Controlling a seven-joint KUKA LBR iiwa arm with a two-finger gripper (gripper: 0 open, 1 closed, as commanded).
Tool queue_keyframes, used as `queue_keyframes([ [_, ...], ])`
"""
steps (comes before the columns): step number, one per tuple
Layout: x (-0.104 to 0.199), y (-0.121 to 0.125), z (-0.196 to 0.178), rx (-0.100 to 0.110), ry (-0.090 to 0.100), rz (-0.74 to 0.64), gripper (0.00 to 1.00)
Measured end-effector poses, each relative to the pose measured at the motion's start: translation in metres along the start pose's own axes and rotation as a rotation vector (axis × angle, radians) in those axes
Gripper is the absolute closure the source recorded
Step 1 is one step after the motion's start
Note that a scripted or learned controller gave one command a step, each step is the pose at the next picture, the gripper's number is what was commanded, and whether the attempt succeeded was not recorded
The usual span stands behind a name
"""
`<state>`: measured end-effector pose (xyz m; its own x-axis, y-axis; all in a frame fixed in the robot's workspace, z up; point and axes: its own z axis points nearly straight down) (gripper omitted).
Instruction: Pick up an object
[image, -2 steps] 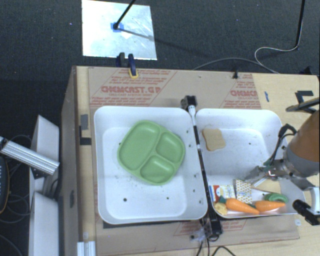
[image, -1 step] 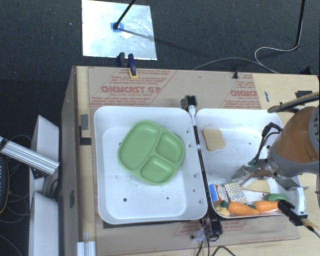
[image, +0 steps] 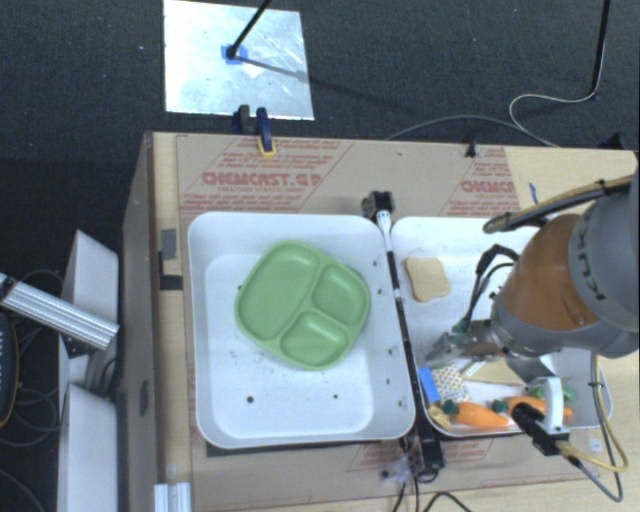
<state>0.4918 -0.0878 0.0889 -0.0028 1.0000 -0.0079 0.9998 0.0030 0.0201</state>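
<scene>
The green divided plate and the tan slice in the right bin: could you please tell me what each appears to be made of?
The green divided plate looks like moulded plastic with a matte, even finish: uniform colour, soft rounded ridges between its three compartments. The tan slice, shaped like bread, is probably toy foam or soft plastic; its surface is dull with a darker edge, but the view is too coarse to be sure.

Much of the right bin (image: 450, 250) is covered by the arm (image: 570, 280), itself cut off at the right edge. The small objects (image: 480, 412) beneath cannot be identified.
</scene>
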Motion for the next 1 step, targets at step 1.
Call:
queue_keyframes([
  [1,0.0587,0.0025,-0.0963,0.017,0.009,-0.001,0.0],
])
